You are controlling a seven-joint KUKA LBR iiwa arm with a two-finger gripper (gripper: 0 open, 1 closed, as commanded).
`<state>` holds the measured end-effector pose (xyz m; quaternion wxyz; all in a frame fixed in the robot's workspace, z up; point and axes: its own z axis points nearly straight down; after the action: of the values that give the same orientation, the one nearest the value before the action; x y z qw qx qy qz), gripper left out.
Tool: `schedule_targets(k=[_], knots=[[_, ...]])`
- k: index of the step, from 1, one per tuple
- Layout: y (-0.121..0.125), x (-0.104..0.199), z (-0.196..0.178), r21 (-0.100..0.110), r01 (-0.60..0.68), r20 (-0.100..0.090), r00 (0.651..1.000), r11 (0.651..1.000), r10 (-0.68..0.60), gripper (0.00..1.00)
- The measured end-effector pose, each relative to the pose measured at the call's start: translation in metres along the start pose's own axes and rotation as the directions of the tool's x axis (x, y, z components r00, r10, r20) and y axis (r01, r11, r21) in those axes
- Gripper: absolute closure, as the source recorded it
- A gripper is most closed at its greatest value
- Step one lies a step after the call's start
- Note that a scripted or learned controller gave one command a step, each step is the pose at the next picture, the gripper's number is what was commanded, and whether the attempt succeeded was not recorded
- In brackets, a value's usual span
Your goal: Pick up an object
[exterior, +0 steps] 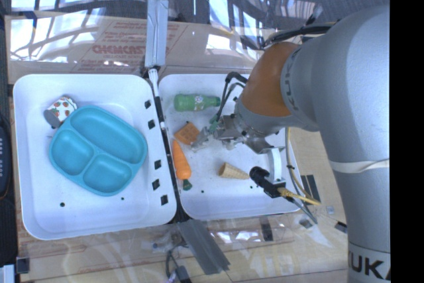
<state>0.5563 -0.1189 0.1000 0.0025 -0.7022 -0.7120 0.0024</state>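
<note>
1. A green bottle (196, 102) lies on its side near the right bin's far wall, at 12 o'clock.
2. A small brown cracker (187, 134) lies flat at 9 o'clock.
3. An orange carrot (181, 161) lies along the left wall, at 8 o'clock.
4. A tan cone (233, 171) lies on its side at 6 o'clock.

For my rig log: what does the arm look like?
A thick, smooth grey KUKA arm with an orange band above the wrist and black KUKA lettering near its base. Thin black cables loop beside the metal gripper.
</note>
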Motion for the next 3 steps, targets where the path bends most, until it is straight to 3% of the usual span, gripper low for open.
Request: schedule_targets(k=[1, 2, 3], knots=[[-0.024, 0.021, 0.006, -0.013, -0.012, 0.007, 1.0, 1.0, 0.012, 0.0], [0.042, 0.02, 0.007, -0.008, -0.011, 0.002, 1.0, 1.0, 0.011, 0.0], [0.042, 0.022, -0.003, -0.006, -0.007, 0.0, 1.0, 1.0, 0.007, 1.0]])
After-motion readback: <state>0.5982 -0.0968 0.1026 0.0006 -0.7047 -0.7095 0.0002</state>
